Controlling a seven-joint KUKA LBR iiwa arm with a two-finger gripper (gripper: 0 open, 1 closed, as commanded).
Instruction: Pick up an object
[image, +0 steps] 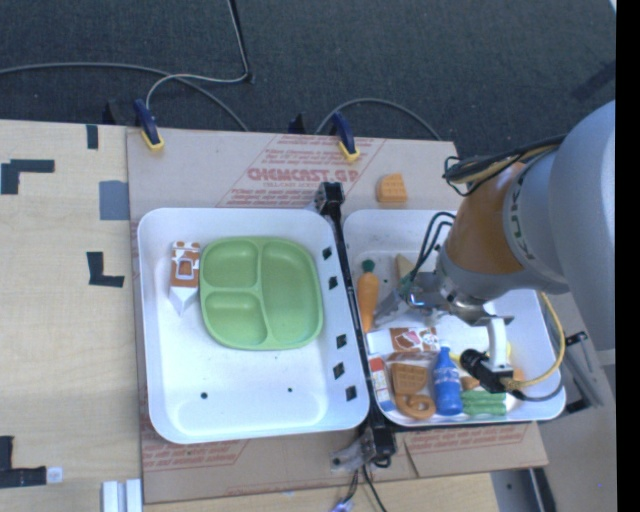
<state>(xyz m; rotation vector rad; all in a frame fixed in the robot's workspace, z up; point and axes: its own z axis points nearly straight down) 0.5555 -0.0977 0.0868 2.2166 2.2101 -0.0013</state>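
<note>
My gripper (417, 296) hangs low over the right bin (385, 222), near its middle, with the grey arm and its orange band reaching in from the right. An orange carrot (368, 298) lies just left of it, by the bin's left wall. In front of it sit a brown-and-white packet (408, 340), a brown pretzel-like toy (411, 386), a blue bottle (447, 381), a green piece (486, 404) and a red-and-white tube (378, 377). The arm hides whatever lies under the wrist.
The left bin (160, 330) holds a green divided plate (262, 292) and a small brown-and-white carton (184, 273) at its left side. An orange block (392, 188) rests on the cardboard behind the right bin. Black clips line the wall between the bins.
</note>
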